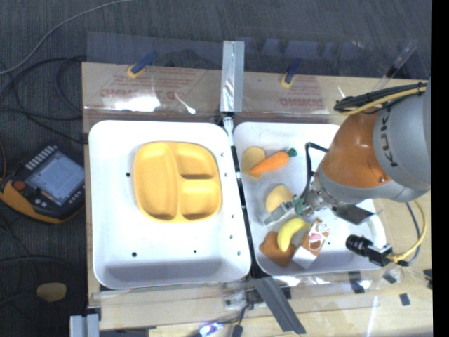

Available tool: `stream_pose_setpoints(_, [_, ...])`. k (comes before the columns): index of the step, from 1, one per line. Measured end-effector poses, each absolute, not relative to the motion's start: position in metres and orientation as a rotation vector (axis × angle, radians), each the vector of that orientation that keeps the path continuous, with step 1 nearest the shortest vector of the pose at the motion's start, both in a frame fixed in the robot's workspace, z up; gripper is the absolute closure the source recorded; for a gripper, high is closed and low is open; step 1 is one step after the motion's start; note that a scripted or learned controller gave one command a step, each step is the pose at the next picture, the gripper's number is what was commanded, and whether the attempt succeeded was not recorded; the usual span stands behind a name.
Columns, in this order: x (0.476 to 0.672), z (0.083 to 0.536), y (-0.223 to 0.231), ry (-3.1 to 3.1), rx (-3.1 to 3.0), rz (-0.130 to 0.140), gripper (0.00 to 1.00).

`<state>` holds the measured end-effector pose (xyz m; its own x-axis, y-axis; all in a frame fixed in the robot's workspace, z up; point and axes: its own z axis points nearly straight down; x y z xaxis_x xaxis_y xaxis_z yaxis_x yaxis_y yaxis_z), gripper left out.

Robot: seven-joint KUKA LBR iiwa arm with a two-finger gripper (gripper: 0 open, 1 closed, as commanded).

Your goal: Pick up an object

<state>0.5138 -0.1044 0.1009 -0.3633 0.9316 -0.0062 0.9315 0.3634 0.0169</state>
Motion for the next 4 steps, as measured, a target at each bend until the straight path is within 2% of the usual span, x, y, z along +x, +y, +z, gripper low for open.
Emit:
stream_pose_setpoints(1, [0.493, 0.091, -0.103, 2.383, 2.02, 0.019, 0.0])
stream_pose_setpoints(2, [0.493, 0.101, -0.102, 2.385, 2.022, 0.022, 1.0])
stream_pose_setpoints(3, [0.493, 0.101, -0.102, 2.385, 2.022, 0.022, 0.0])
stream_pose_setpoints(4, [0.624, 0.09, -0.117, 2.342, 2.075, 0.005, 0.0])
